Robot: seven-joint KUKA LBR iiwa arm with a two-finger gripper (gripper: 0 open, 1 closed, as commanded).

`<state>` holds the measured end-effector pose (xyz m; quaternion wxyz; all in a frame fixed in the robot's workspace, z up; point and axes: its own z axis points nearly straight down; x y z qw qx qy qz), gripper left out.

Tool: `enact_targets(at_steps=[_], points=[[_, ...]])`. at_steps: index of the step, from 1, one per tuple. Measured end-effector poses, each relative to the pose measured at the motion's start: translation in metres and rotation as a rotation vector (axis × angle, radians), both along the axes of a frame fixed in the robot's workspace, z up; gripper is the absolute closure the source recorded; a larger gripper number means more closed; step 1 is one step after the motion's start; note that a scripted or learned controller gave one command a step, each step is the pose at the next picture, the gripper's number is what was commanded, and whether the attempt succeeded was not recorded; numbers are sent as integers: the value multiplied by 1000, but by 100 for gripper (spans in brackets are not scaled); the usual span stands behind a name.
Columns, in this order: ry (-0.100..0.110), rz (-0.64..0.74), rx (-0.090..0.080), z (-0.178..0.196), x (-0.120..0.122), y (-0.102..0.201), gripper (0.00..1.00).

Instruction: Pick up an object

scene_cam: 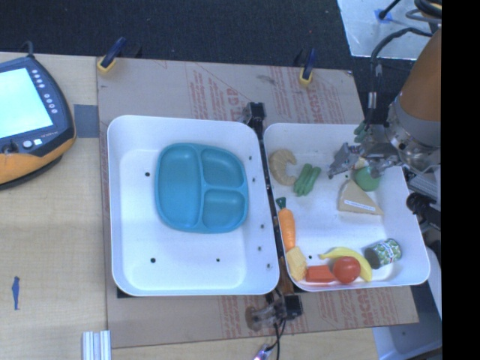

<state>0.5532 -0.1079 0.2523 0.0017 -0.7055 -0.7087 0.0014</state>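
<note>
My gripper hangs over the upper right part of the right bin. A small round green object sits directly under it, partly covered by the gripper, and whether it is held is unclear. A pale cheese wedge lies just below that. Left of the gripper are a beige croissant and a green pepper. Along the bin's left and lower sides lie an orange carrot, a yellow piece, a banana, a red tomato and a small can.
The left bin holds a blue divided plate. A tablet in an orange case lies at the far left of the bench. Clamps grip the board's far edge. Cables and arm hardware crowd the right bin's right side.
</note>
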Motion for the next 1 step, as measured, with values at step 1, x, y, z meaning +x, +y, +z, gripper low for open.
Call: enact_targets(at_steps=[1], points=[[1, 0, -2, -94, 2, -66, 0]])
